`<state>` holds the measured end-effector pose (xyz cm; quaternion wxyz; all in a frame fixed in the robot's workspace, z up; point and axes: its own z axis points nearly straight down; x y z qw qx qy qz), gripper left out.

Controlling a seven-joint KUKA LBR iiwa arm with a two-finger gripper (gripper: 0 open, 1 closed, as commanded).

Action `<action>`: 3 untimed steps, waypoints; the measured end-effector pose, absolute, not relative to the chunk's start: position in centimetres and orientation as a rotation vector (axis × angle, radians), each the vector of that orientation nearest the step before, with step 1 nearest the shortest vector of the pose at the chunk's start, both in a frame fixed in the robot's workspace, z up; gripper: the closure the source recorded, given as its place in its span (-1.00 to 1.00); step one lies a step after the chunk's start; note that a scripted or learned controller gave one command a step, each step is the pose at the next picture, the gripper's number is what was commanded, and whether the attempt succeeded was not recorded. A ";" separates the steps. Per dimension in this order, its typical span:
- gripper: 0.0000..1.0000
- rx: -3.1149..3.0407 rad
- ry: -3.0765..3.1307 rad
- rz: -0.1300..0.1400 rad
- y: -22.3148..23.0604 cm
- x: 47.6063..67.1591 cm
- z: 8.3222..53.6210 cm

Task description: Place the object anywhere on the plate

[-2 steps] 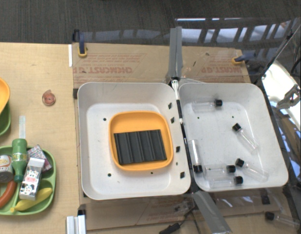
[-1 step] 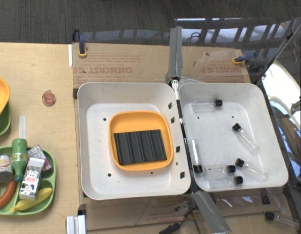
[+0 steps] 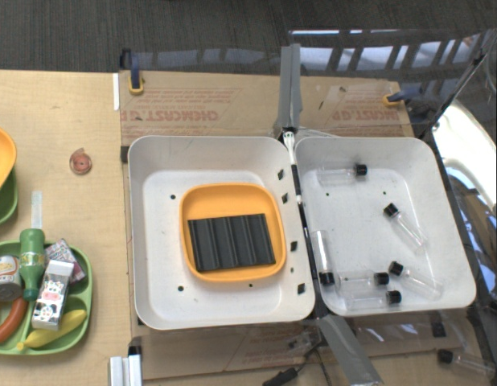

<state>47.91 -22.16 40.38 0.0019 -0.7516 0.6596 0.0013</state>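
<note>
Sitting in the left white bin [image 3: 152, 215], the orange plate [image 3: 232, 203] carries a dark ribbed slab [image 3: 232, 242] on its middle. Right of that plate, the other bin [image 3: 441, 215] holds several clear black-capped vials [image 3: 401, 226], scattered apart.

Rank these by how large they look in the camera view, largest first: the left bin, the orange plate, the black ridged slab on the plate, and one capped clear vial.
1. Left bin
2. Orange plate
3. Black slab
4. Vial

The vials look alike in size, so any of them comes last.
</note>
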 end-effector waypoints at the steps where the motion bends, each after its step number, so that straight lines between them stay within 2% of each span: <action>1: -1.00 -2.674 1.641 0.005 -20.9 47.9 36.5; 2: -1.00 -2.908 1.178 0.006 -20.7 50.8 30.8; 3: -1.00 -3.066 0.659 0.001 -20.6 55.3 29.5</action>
